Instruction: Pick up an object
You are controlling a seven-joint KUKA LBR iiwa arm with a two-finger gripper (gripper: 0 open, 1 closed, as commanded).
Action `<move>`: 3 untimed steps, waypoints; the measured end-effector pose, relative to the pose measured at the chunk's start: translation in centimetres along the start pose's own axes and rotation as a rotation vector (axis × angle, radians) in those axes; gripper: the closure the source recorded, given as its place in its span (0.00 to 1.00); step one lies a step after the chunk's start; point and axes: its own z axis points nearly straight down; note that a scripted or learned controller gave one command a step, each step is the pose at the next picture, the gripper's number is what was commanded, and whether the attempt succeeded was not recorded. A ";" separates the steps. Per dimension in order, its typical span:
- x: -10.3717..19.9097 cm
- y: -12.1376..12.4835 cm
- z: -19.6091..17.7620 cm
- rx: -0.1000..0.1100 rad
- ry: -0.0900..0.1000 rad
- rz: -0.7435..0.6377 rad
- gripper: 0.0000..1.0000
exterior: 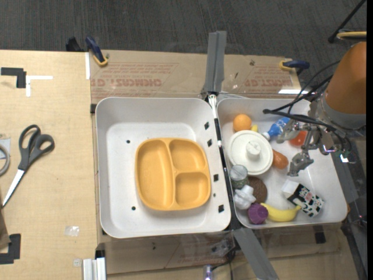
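Scissors (28, 150) with grey handles are lying at nine o'clock on the pale wooden surface (46, 214), closest to the lens at the frame's left, blades pointing toward seven o'clock.

Moving right, the left bin (111, 174) is cradling a yellow divided plate (173, 173), smooth moulded plastic with three rounded wells, sitting flat at the bin's centre as though set there as a landing spot.

Further right, the right bin (332, 206) is crowding many small things together. An orange ball (242, 122) is resting at twelve o'clock of a round white lidded container (250, 151). A purple cup (257, 213) and a curved yellow banana (282, 213) are lying at six o'clock, just beside a black-and-white patterned block (307, 201). The heap, I judge, is giving me plenty of choices for picking.

My pincer (298, 163) is hanging over that bin at three o'clock of the white container, metal fingers pointing down. I am holding nothing that I can see, and whether the fingers are spread or closed I cannot tell. An orange piece (280, 159) is lying just beside it, my likeliest target.
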 end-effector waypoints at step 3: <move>-1.7 -6.9 2.9 0.001 -0.002 0.315 0.00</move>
